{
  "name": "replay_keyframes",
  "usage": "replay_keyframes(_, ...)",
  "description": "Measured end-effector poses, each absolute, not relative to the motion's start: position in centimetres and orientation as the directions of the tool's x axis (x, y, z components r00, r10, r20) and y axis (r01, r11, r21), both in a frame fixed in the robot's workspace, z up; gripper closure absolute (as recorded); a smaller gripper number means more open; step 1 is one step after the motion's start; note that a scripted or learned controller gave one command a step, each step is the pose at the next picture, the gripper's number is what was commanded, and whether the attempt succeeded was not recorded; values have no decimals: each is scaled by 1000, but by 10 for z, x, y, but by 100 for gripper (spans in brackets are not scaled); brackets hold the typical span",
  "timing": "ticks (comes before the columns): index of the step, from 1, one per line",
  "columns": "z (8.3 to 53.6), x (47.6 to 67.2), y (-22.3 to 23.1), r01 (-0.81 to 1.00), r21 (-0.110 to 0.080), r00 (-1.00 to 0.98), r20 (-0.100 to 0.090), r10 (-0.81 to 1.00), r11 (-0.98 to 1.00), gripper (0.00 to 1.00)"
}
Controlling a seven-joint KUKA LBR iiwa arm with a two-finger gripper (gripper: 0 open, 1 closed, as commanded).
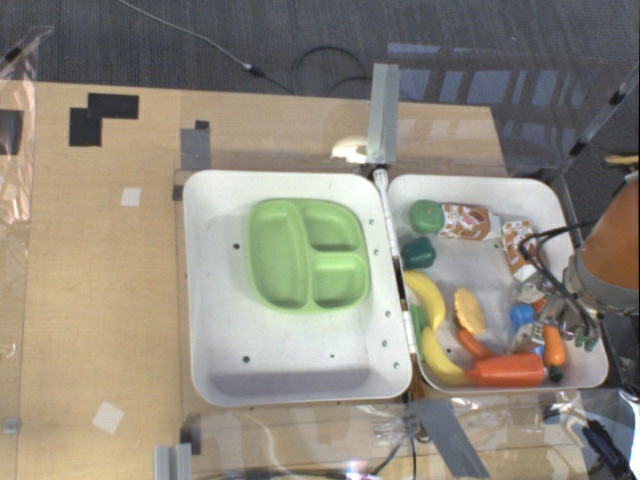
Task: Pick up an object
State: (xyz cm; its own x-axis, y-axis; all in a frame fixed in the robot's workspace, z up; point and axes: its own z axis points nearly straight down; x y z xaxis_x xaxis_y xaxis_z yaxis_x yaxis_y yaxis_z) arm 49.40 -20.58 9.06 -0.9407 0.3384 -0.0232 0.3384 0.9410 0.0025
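Over right bin (590,368), gripper (545,333) lowered

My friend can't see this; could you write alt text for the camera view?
A robot arm reaches from the right over a white bin of toy food, including bananas and a carrot. The left bin holds a green divided plate.

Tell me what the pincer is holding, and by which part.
Cannot be told. The pincer sits low in the right bin among the toy food, beside a small carrot, but cables hide its tips.
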Motion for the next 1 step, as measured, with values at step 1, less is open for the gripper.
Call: replay_keyframes(1, 89, 550, -189, 333, 1, -943, -14, 333, 943, 0)
